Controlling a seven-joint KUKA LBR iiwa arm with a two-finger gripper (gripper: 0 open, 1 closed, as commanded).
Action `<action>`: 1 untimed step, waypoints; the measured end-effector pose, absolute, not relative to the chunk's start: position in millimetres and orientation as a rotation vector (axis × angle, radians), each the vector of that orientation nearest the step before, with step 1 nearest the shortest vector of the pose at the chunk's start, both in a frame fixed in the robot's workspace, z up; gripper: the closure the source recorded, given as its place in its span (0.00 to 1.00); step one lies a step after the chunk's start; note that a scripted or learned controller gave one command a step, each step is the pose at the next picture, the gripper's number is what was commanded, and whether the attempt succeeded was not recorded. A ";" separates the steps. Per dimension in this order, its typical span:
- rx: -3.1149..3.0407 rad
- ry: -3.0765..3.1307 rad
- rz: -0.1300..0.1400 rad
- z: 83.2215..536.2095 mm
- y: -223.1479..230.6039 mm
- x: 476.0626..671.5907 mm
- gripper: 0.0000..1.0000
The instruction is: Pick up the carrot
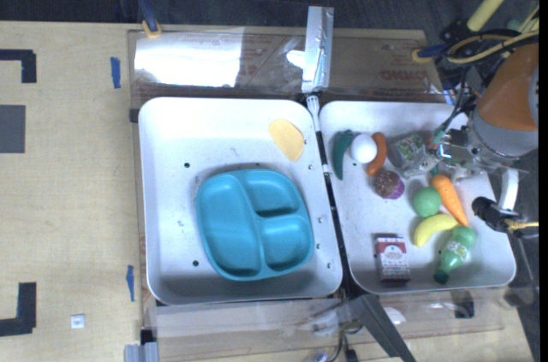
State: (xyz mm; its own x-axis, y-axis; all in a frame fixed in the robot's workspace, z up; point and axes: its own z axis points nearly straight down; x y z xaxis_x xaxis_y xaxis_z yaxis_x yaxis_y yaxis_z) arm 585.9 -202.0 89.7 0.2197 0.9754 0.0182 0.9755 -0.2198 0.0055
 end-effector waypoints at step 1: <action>-2.058 -2.381 -0.004 86.6 -199.0 606.3 0.00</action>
